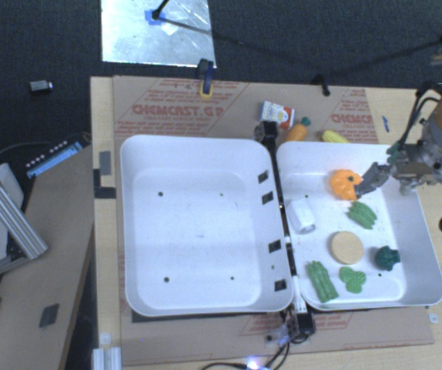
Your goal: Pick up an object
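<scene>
Orange toy pepper [345,184] sits just left of gripper [373,179], nearly touching; finger spread can't tell.

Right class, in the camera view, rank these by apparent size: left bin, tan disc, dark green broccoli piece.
1. Left bin, by far the largest.
2. Tan disc.
3. Dark green broccoli piece, slightly smaller than the disc.

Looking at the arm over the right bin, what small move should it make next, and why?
Probably ease the gripper slightly down and left onto the orange rounded toy: its tip sits right beside that toy in the right white bin, and nothing shows between its fingers.
</scene>
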Motion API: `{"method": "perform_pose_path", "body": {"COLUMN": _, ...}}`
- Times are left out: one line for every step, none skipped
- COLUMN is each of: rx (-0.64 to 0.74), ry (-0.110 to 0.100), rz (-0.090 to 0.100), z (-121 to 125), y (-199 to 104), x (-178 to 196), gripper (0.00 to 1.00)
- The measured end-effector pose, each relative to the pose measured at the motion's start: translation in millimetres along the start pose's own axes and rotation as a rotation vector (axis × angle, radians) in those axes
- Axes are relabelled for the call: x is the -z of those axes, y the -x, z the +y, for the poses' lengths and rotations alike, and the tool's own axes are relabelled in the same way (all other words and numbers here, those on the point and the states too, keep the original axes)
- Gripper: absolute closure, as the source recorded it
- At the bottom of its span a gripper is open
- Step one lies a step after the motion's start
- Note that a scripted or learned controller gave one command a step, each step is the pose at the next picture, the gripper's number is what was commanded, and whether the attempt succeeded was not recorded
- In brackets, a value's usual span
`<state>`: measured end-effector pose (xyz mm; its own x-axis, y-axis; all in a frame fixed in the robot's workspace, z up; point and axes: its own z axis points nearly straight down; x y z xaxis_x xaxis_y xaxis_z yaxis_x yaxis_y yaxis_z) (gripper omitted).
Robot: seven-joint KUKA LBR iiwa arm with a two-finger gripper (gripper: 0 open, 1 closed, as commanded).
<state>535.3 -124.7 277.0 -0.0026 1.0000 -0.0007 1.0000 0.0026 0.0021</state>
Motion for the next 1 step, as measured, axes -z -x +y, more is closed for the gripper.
{"method": "perform_pose_path", "body": {"rx": 0.003, "ry": 0.004, "rz": -0.001, "z": 1.0, "y": -0.1, "x": 11.1, "gripper": 1.00}}
